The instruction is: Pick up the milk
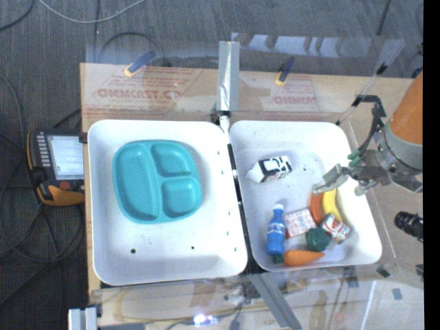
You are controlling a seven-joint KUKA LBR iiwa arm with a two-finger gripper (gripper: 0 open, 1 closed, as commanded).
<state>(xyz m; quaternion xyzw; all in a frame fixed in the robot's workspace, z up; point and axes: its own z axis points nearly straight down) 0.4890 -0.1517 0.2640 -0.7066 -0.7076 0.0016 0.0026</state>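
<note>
The milk [275,167] is a small white carton with black cow patches. It lies on its side in the upper middle of the right bin [302,133], apart from the other items. My gripper [346,182] hangs over the bin's right side, to the right of the milk and a little lower. It stands just above the banana [332,203]. Its fingers [329,179] are spread open with nothing between them.
Clustered at the right bin's front are a blue bottle [276,231], a pink carton [300,222], a red and white carton [336,228], a green item [317,239] and a carrot [302,258]. A teal divided plate [158,181] lies in the left bin [103,253].
</note>
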